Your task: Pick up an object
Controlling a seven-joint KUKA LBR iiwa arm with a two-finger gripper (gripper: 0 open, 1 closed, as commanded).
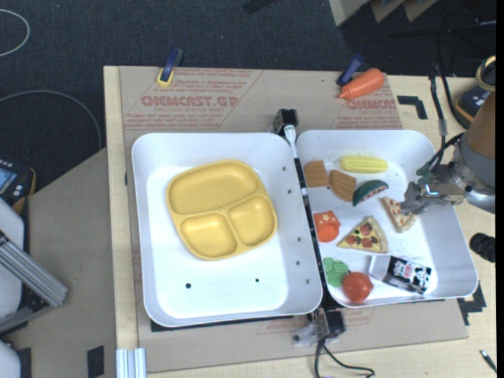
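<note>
The right bin (441, 152) holds several toy foods: a yellow corn cob (363, 164), two brown bread pieces (331, 179), a watermelon slice (369, 189), a pizza slice (365, 237), a red block (327, 225), a green leaf (336, 269), a red tomato (357, 287) and a black-and-white packet (406, 272). My gripper (413, 205) hangs low at the right side of this bin, its tips right at a small tan and red wedge piece (398, 214).
The left bin (150, 235) holds a yellow three-compartment plate (220, 209). An orange carrot toy (362, 84) lies on the cardboard behind the right bin. Clamps sit at the bench's back edge and between the bins.
</note>
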